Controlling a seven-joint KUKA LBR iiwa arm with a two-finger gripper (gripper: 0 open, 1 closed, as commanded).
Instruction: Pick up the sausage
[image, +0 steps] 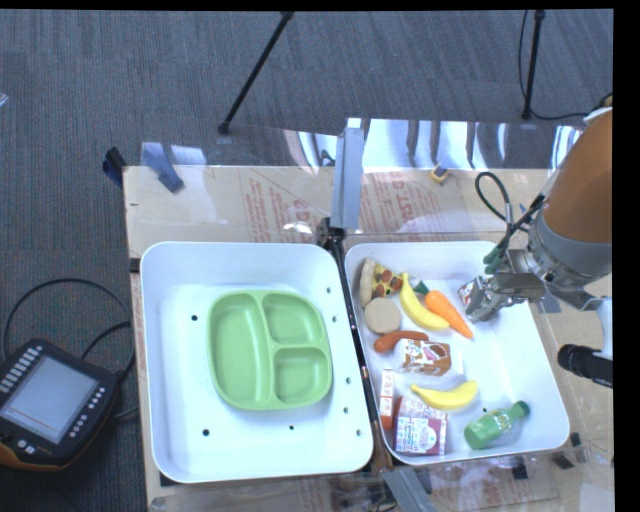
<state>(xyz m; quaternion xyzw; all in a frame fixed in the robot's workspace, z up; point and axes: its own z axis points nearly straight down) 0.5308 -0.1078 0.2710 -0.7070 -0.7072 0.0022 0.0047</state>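
1. Dark carpet lies around the worktop (230, 205), which carries two white bins.
2. Right bin (520, 350) holds toy food; the sausage (398, 340) lies left of its centre, just below the round slice (382, 316), not lifted.
3. Claw (482, 300) hangs at the frame's right, beside the carrot (447, 311), well apart from the sausage. I cannot tell its state.
4. Reaching, grasping and lifting are left to do.

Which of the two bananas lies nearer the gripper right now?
The upper banana, lying beside the carrot and close to the gripper. The other banana lies lower in the right bin, by the green bottle.
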